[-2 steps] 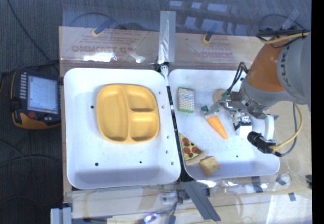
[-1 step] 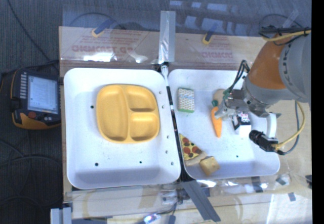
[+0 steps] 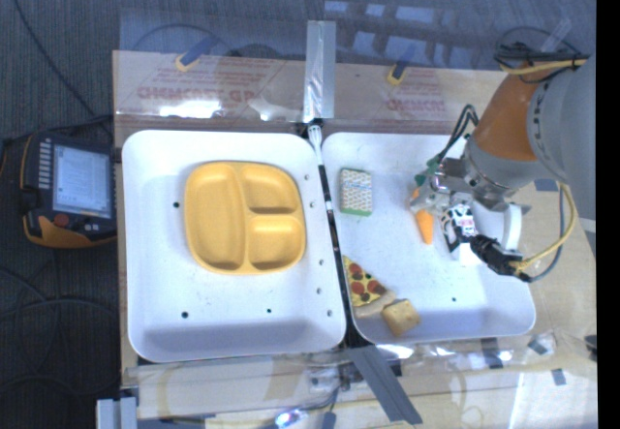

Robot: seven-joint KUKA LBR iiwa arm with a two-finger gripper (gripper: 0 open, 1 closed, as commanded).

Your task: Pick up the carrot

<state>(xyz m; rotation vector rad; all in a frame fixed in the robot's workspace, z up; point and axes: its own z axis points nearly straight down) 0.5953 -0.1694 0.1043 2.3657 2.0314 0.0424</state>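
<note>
1. The carrot (image 3: 424, 225) lies in the right bin (image 3: 504, 316), in its upper middle part, orange body pointing down and a bit of green at its top end near the arm's wrist.
2. The gripper (image 3: 448, 214) sits just right of the carrot, low over the bin floor. Its parts blur together with white and dark fittings, so I cannot tell how it is set, nor whether it touches the carrot.
3. The arm (image 3: 542, 127) comes in from the right edge, grey at the shoulder side, with the orange band (image 3: 506, 122) above the wrist. It slants down and left into the bin. A yellow cable (image 3: 554, 241) loops from the wrist out over the bin's right rim.
4. A green-and-white packet (image 3: 356, 192) lies left of the carrot, near the wall between the bins, well apart from the gripper.
5. A pizza slice (image 3: 363, 287) lies at the bin's lower left, and a tan bread piece (image 3: 400, 317) sits just right of and below it. Both are well below the carrot; nothing lies between the carrot and the gripper.
6. The left bin (image 3: 155, 321) holds a yellow divided plate (image 3: 244, 216).
7. The counter (image 3: 194, 78) shows brown behind the bins. A pendant (image 3: 68, 187) with a screen rests on the floor at far left.
</note>
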